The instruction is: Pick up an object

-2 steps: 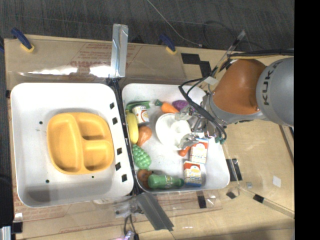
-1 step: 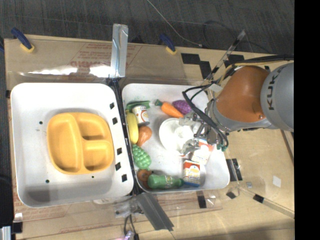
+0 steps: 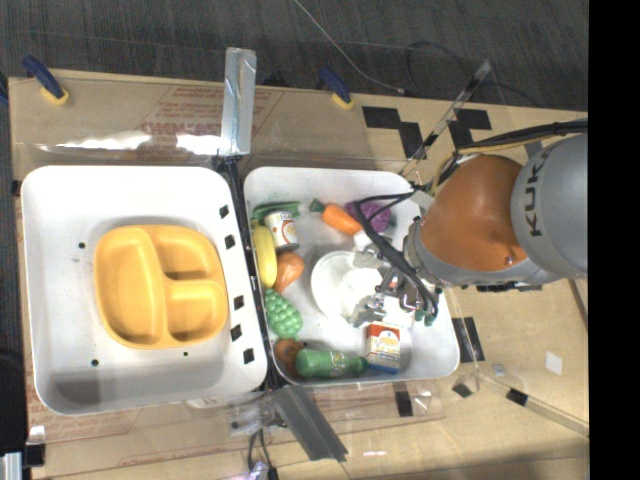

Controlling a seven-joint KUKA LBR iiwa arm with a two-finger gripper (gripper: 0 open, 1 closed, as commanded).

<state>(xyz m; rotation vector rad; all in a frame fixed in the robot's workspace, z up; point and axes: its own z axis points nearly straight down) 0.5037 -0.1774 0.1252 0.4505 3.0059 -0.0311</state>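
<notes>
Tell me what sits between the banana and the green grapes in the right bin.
In the camera view, an orange-brown round fruit lies between banana and grapes.

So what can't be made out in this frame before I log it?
- Gripper: fingers tangled with cables; open or shut unclear, and whether it holds anything.
- Purple item: partly behind black cables and the arm; identity unclear.
- White bowl: right side covered by the gripper.
- Carton label: too small to read.
- Arm: cut off at the view's right.

purple item (image 3: 377,211): mostly behind cables | end effector (image 3: 385,303): finger state unclear
</notes>
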